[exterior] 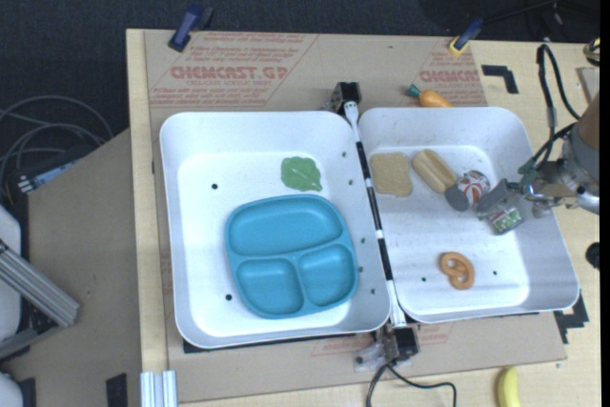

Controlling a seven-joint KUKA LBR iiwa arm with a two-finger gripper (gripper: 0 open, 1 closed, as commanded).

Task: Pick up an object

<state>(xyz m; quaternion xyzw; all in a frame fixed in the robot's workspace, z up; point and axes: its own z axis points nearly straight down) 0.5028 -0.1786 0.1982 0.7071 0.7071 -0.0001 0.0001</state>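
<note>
At three o'clock in the right bin point(543, 286), the gripper point(503, 205) sits low, fingers spread, beside a can point(468, 189). Bun point(435, 171) and toast point(390, 174) lie toward nine, pretzel point(457, 270) toward seven.

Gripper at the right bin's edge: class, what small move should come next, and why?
Probably lower the gripper a little onto the small grey-green object beneath it in the right bin, since it hangs right over that piece and nothing visibly sits between its fingers.
</note>
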